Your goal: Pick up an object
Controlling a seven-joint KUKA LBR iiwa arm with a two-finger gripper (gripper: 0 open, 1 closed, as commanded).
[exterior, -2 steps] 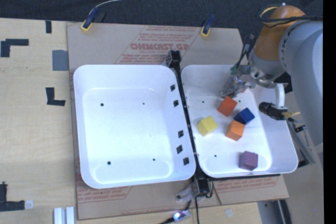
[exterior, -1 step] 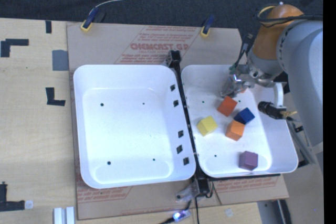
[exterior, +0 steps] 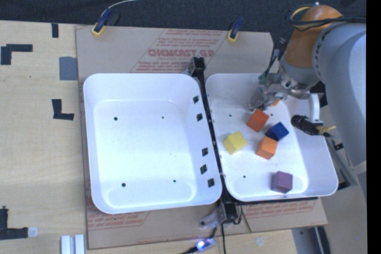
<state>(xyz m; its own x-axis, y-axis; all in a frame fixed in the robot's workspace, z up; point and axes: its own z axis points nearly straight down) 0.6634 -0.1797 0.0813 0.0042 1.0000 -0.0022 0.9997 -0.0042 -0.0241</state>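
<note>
Over the right bin point(exterior: 238, 87) hangs my end effector point(exterior: 262, 102), low above the far part of that bin, with my grey arm and its orange band point(exterior: 305, 41) reaching in from the right. Whether it is wide or narrow I cannot tell: the tip is small and dark against the white floor, and its shape blurs into the wrist above it.

Just below the tip sits a red-orange block point(exterior: 258, 120), tilted a little; the tip looks very near or touching its upper edge, and I cannot say which. Beside that block, towards my arm, lies a blue block point(exterior: 277, 131), and right under the blue one an orange block point(exterior: 266, 147), the two looking as if they touch. A yellow block point(exterior: 234, 143) rests nearer the wall shared by the two bins, apart from the others. A purple block point(exterior: 282, 181) lies alone near the front rim.

On the left stands the second white bin point(exterior: 95, 128), pressed against the first along a row of dark clips. Both bins rest on a sheet of cardboard point(exterior: 172, 50) on the table point(exterior: 36, 146).
</note>
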